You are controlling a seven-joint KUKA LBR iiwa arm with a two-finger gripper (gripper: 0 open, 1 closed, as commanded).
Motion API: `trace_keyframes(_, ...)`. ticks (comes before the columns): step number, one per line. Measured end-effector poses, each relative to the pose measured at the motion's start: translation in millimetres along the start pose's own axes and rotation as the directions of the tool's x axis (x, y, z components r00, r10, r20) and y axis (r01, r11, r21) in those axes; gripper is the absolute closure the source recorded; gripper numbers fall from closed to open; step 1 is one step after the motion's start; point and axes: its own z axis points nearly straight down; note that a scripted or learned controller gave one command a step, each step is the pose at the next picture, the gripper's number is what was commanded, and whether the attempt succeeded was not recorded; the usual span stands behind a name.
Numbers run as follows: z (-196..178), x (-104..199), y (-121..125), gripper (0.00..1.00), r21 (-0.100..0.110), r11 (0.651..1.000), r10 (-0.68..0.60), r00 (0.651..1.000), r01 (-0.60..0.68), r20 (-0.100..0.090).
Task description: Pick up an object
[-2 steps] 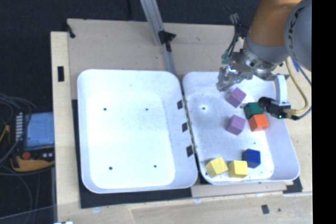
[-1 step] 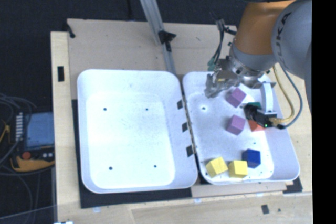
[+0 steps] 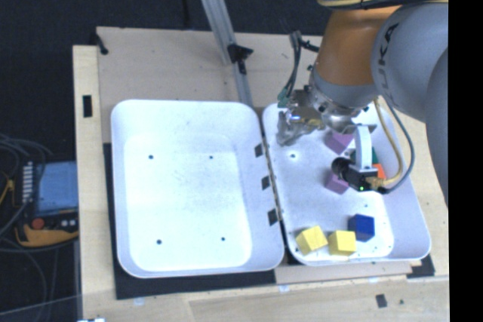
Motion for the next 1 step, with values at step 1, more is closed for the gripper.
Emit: trace_keyframes(1,9.8,52.7,-8.2,1.0,0.001,1.0,-0.001,1.0,0.001,0.0)
